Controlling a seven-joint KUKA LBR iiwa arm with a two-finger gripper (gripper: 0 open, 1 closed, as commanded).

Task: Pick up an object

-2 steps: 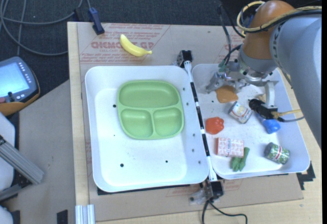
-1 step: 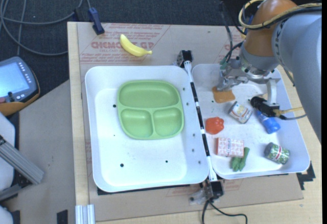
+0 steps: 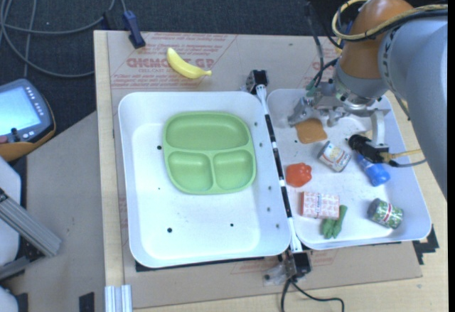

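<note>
Because the gripper is hovering at the brown piece in the right bin, its opening impossible to tell, it is risking pushing the flat piece away.

Evenly and brightly lit from overhead, with soft, short shadows under the green tray and along the white bins' rims. Slightly washed out on the white plastic; mildly grainy, soft toward the dark floor at top.
</note>
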